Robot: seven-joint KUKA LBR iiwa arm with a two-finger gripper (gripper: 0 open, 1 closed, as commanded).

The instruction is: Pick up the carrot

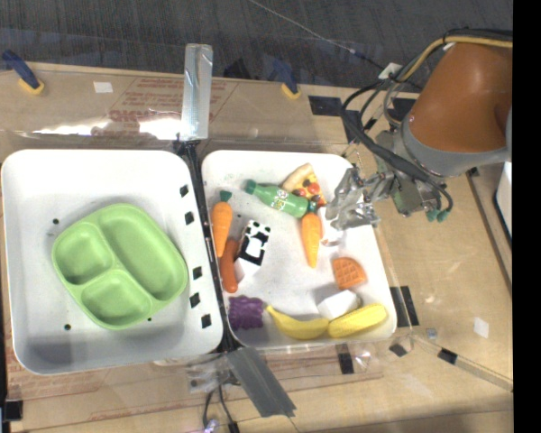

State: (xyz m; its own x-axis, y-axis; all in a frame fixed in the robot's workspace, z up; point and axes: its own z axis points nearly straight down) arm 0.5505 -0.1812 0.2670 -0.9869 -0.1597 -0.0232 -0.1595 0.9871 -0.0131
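Orange-banded arm over right bin, pincer state unclear, beside carrot.

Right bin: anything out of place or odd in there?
Nothing damaged or spilled. The right bin is crowded: two carrots, a green bottle lying on its side, bananas. The divided green plate sits askew in the left bin.

Grey arm with orange band reaching in from the right, gripper angled down-left
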